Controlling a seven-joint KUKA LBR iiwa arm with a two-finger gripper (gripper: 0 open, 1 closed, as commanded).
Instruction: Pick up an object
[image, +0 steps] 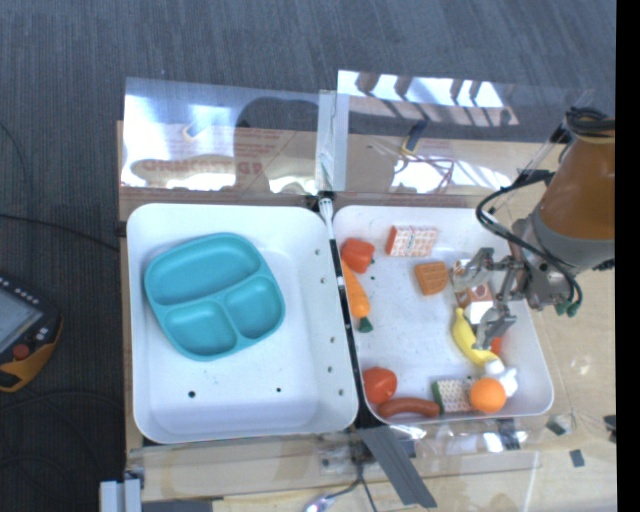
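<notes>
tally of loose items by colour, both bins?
Teal: 1, divided plate
Orange: 3, carrot, waffle-like piece, ball
Red: 3, pepper, tomato, sausage
Yellow: 1, banana
Patterned packets: 2, one, another
Total: 10

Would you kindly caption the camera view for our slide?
Gripper over the right bin of toy food, above a banana; teal tray in the left bin.

A yellow banana (466, 338) lies curved in the right bin (400, 345), near its right wall.
</notes>
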